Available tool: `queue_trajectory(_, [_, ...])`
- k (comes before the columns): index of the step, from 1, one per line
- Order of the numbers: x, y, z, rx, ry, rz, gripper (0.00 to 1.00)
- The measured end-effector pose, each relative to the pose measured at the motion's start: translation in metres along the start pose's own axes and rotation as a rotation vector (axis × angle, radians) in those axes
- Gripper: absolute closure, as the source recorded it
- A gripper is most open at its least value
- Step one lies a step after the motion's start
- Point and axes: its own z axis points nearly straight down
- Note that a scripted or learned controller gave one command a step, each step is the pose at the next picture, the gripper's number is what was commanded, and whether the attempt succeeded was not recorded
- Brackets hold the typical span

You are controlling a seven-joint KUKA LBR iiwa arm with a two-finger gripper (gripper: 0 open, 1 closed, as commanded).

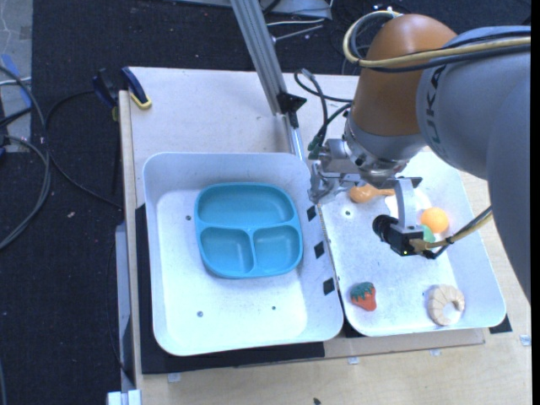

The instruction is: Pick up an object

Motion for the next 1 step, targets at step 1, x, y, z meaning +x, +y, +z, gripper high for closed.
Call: queue_trajectory(1, [0.0420, 0.0207, -0.0010, 0.000, 0.000, 0.001, 1.00])
